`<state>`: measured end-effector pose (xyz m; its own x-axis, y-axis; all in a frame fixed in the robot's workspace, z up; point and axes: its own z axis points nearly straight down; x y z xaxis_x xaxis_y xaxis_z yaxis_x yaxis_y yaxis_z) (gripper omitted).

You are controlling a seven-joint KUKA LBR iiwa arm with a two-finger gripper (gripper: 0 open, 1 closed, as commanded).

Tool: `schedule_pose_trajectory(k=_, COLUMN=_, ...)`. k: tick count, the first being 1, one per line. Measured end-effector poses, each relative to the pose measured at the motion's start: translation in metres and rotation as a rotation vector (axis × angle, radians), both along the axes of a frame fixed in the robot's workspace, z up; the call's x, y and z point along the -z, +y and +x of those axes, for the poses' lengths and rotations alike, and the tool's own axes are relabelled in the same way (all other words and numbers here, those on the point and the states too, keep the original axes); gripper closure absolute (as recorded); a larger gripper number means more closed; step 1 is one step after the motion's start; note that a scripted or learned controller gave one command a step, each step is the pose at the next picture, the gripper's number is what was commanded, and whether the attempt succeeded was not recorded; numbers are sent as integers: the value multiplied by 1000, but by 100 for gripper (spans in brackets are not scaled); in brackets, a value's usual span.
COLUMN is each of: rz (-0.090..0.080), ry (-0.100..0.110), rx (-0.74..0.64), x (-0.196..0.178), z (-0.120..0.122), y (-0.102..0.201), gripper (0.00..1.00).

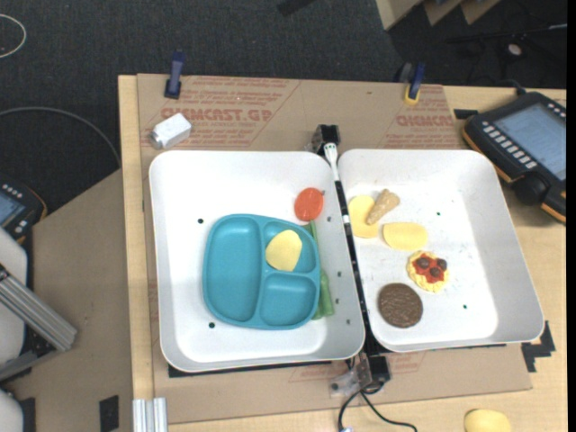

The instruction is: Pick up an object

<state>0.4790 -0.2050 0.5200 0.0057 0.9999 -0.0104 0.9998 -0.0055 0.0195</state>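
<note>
Brown cookie (400, 304), bin (477, 178) on the arm's side: seemingly light, stiff, flat; pinch across opposite edges; hand's state cannot be told.

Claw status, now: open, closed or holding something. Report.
Claw: cannot be told.
The yellow piece lies on the teal tray, the brown cookie in the right bin.

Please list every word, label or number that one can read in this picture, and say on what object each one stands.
"CAST" and perhaps "G.P", red print, part of a longer word, on the cardboard sheet behind the left bin.
Similar red print, upper right of the cardboard: too faint to read.
Handheld pendant: screen and keys too small to read.
</note>
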Motion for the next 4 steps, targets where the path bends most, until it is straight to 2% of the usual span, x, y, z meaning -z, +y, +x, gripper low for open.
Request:
schedule_pose_trajectory(k=1, rz=17, ry=36, rx=-8, x=176, z=-1, y=42, gripper=0)
schedule_pose_trajectory(k=2, rz=1, ry=5, rx=-1, x=59, z=0, y=-22, gripper=0)
schedule_pose_trajectory(k=3, rz=3, ry=6, rx=-7, x=-21, z=1, y=-19, gripper=0)
schedule_pose_trajectory(k=4, rz=5, ry=11, rx=-7, x=-27, z=1, y=-19, gripper=100)
